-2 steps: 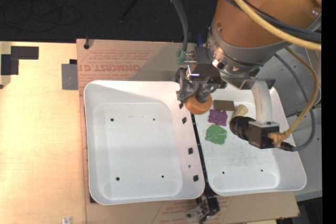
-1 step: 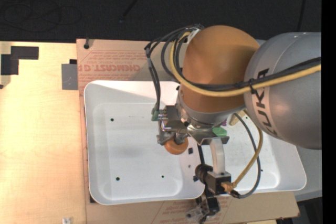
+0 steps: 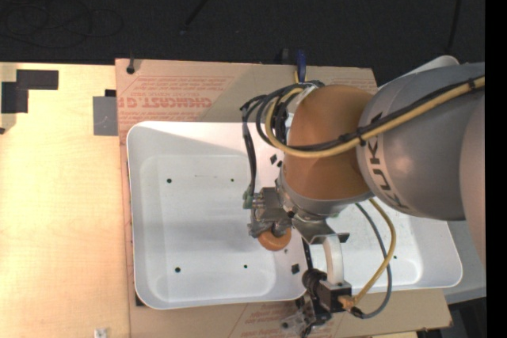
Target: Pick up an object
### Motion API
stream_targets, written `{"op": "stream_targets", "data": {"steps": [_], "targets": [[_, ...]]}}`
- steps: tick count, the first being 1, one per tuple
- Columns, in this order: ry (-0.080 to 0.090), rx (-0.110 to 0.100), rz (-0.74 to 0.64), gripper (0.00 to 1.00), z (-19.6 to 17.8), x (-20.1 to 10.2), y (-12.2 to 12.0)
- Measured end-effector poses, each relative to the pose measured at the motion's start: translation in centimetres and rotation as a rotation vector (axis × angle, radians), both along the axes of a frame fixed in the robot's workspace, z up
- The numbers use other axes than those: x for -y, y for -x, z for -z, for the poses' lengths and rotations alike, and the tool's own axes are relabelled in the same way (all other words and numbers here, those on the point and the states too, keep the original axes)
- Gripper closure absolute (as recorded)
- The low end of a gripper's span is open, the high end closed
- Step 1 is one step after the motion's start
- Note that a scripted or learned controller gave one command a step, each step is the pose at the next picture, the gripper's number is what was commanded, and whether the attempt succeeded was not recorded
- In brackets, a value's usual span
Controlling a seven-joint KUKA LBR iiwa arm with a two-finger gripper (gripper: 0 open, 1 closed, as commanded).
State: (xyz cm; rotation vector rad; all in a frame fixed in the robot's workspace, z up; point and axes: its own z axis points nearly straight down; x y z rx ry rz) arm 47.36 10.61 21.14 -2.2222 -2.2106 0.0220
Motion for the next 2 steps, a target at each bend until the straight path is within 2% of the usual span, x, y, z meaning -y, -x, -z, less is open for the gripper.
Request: {"op": "stream_targets", "data": {"steps": [1,2], "targets": [[-0.006,0.015,-0.007,1.00,-6.3,-2.8,-0.2],[-0.005,0.018,-0.006,1.00,-11.5,-3.7,-4.3]]}}
